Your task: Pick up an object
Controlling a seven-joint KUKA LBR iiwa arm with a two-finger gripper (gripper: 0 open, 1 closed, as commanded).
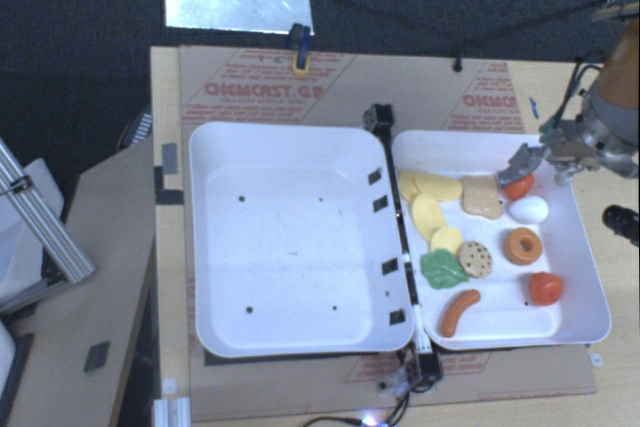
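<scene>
Camera view: the gripper [524, 165] hangs over the far right corner of the right bin [590, 315], just above a red-orange piece [518, 187] — whether it is pinching that piece I cannot tell. Beside it lie one white egg [529, 209] and one tan bread slice [482, 197]. Further out — one glazed doughnut [522, 245], one red tomato [545, 288], one speckled cookie [475, 260], one green leaf [441, 268], one sausage [459, 311], and three yellow pieces [431, 186]. The left bin [290, 245] sits alongside.
</scene>
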